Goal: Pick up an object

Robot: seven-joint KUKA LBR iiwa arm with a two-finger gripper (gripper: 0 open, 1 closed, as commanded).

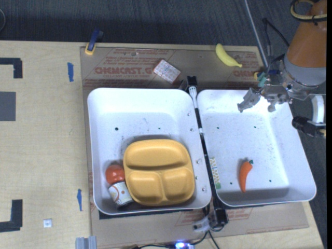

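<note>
Overhead, the claw (258, 100) hangs spread apart, well away from the carrot (244, 174)

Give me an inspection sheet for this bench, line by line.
Surface: wooden bench carrying a cardboard sheet under two white bins, left bin and right bin, side by side.
Job's things: carrot lying in the right bin; yellow divided tray in the left bin, with a small orange-and-white object beside it at its left.
Clutter: banana and a small printed packet on the cardboard behind the bins; blue clamp at the cardboard's far left corner.
Grippers: gripper over the right bin's far edge, nothing seen in its jaws.
Cables: black cable along the seam between the bins; wiring at the arm's wrist.
Surroundings: dark floor behind the bench.
</note>
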